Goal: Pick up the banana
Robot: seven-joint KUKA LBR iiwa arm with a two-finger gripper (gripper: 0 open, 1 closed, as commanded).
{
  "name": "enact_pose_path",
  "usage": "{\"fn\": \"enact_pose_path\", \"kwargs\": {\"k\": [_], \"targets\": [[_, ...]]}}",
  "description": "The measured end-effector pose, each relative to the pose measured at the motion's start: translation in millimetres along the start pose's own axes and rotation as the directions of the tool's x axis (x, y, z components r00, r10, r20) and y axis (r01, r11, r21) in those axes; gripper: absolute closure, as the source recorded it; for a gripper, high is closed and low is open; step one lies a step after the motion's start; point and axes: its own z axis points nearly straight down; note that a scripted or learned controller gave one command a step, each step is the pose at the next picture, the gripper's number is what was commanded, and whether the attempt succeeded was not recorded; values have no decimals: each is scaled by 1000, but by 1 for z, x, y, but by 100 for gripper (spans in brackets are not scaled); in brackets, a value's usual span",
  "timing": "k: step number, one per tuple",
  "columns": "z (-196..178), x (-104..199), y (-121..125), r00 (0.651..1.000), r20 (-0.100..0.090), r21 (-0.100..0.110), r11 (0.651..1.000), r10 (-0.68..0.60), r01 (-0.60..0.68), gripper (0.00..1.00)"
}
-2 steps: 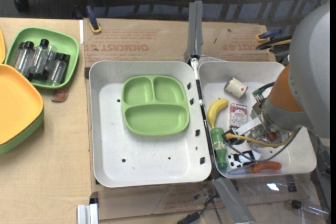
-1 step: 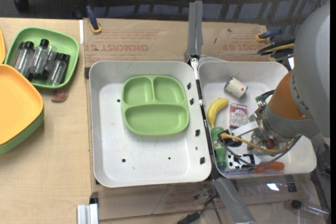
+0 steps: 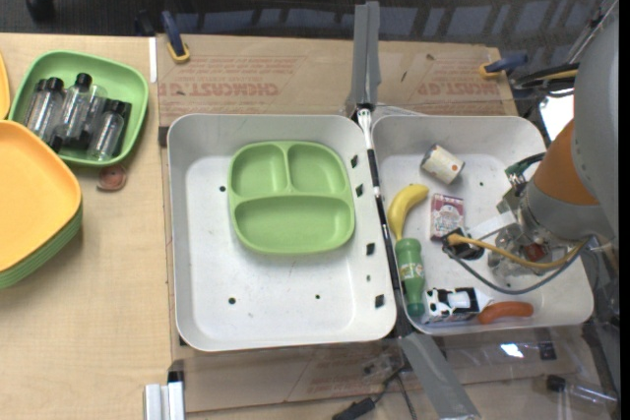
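In the right bin [image 3: 492, 141], banana [image 3: 407, 209] by the left wall, pincer [image 3: 520, 246] seemingly apart to its right, its opening unclear.

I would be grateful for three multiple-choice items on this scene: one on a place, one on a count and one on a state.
1. Where is the curved yellow banana?
A. the white bin on the view's left
B. the shallow white bin on the view's right
C. the wooden bench

2. How many compartments has the green divided plastic plate?
A. two
B. four
C. three

3. How is the banana?
A. lying on the bin floor
B. lifted in the air
C. resting on the plate

Key:
1 B, it lies near that bin's left wall.
2 C, two small sections sit above one long one.
3 A, it rests flat beside a small pink printed packet.
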Motion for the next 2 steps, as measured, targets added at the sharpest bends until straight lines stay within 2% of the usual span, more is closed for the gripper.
{"fn": "enact_pose_path", "kwargs": {"k": [1,2], "targets": [[0,23,51,1000,0,3,1000,15,-15,100],[1,53,70,1000,-1,32,999,-20,20,100]]}}
